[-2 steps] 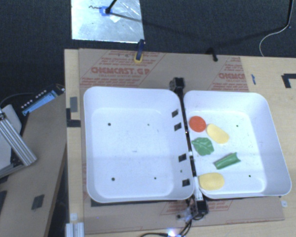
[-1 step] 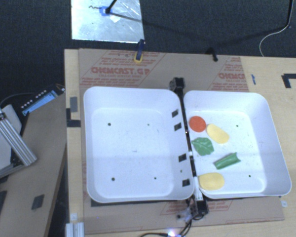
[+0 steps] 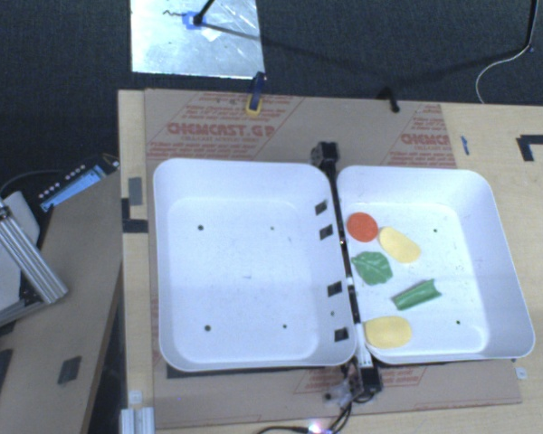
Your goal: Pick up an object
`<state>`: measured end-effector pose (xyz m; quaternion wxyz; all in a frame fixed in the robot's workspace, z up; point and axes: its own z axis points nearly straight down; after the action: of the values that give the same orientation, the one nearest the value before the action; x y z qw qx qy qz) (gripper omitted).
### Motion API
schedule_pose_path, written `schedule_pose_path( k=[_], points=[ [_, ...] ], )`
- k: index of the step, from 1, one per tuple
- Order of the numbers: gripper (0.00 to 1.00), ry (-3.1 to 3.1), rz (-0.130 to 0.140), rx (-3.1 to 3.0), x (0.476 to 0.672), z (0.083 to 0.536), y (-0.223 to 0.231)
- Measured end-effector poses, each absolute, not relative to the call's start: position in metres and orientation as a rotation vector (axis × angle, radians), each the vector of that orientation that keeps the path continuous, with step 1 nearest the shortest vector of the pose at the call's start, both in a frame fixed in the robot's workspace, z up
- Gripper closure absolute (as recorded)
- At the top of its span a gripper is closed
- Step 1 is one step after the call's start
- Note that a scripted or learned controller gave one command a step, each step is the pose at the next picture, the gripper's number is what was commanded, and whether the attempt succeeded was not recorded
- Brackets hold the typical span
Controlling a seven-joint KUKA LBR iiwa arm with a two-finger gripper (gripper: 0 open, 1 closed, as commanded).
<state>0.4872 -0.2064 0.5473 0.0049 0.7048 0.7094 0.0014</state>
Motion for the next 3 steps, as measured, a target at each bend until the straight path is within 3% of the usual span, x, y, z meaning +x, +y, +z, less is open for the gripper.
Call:
schedule_pose_path(
  k=[1,2,3],
  points=[
    [1.00,2.223,0.006,2.200,0.488,0.559,-0.206],
    [1.00,2.242,-0.003,2.212,0.487,0.456,-0.111],
    [1.00,2.226,0.005,2.212,0.487,0.472,-0.095]
  ],
)
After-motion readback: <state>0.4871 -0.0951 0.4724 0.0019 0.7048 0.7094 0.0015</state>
